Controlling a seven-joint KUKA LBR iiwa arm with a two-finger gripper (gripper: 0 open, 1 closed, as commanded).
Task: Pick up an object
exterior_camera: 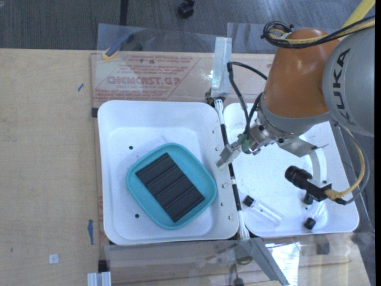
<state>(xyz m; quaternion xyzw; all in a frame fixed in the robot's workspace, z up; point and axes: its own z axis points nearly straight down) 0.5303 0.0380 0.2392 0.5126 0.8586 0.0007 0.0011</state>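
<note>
Step in hand looks like approach/pre-grasp, nothing picked yet. The end effector (228, 155) sits over the shared rim between the left bin (119, 119) and the right bin (271, 177), with no object in it. Can't tell whether it's spread or pressed together; the wrist blocks the view. Candidates: a teal dish (178, 155) on the left bin floor, with a black ribbed block (169, 186) lying flat in it, both left of the tool tip. In the right bin, a clear vial (263, 210) lies on its side near the front-left corner, and a small black-capped piece (309, 222) sits near the front-right. My read: the tool is over the rim, not over any target, so the next move needs a lateral shift first, then descent. The vial is small and round, so it will likely roll; the block looks the easier grab.
</note>
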